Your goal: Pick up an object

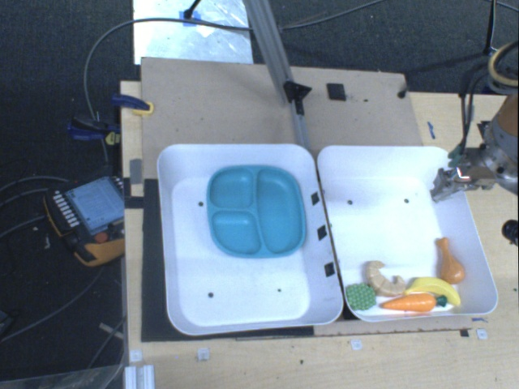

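Several toy foods lie along the near edge of the right bin (381,177): a green broccoli piece (362,297), a tan curled piece (383,277), an orange carrot (409,302), a yellow banana (438,288) and an orange-brown drumstick-shaped piece (448,262). My gripper (448,184) hovers at the right bin's far right rim, well above and behind the toys. Nothing shows between its fingers.
The left bin (182,241) holds a blue divided plate (257,211). A grey pole (272,43) slants across the back of the bench. Clamps (130,104) and a handheld device (89,209) lie off the bench at the left.
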Robot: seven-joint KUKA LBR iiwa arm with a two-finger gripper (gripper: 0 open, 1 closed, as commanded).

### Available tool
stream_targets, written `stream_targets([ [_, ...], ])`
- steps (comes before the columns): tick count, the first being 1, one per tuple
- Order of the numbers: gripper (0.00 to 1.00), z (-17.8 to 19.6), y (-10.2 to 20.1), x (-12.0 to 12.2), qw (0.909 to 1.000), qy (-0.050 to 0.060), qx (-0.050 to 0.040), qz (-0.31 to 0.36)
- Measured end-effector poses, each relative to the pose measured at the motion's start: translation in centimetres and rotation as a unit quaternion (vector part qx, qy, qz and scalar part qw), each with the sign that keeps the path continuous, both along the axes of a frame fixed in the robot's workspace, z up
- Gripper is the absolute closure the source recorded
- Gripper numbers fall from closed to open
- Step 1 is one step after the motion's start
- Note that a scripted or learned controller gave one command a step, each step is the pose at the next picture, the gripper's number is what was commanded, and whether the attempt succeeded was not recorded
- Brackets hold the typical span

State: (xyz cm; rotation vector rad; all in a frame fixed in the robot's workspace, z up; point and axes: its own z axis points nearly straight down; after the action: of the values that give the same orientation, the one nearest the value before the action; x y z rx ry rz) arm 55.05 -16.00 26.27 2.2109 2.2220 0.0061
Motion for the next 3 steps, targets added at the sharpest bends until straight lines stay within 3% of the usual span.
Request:
stream_targets([
  [2, 1.0, -2.7, 10.4, 1.2, 1.0, 0.004, 0.0021, 0.003],
  [3, 1.0, -2.1, 15.4, 1.9, 1.0, 0.003, 0.0021, 0.003],
])
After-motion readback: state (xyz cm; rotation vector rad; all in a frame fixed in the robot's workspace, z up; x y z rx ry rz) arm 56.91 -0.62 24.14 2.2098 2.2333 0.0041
